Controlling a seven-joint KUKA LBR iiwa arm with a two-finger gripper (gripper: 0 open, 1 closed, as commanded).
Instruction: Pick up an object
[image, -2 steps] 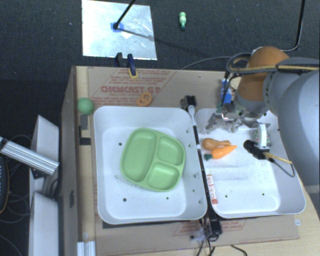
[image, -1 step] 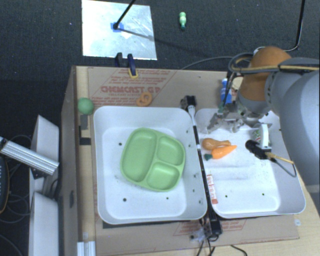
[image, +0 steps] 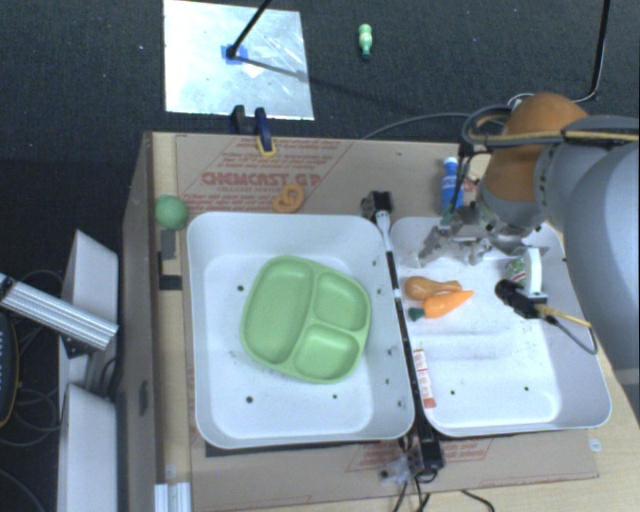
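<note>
An orange toy carrot (image: 447, 303) lies in the right bin (image: 500, 390) near its left wall, with a tan, pear-like piece (image: 422, 287) touching it at the upper left. My gripper (image: 453, 247) hangs over the back of that bin, just above and slightly right of these two toys. Nothing is visibly held in it. A green divided plate (image: 305, 318) rests in the middle of the left bin (image: 230, 400).
A small green and white item (image: 517, 268) lies at the right side of the right bin. A blue object (image: 451, 186) stands behind that bin's back edge. A green ball (image: 171, 211) sits on the bench left of the left bin.
</note>
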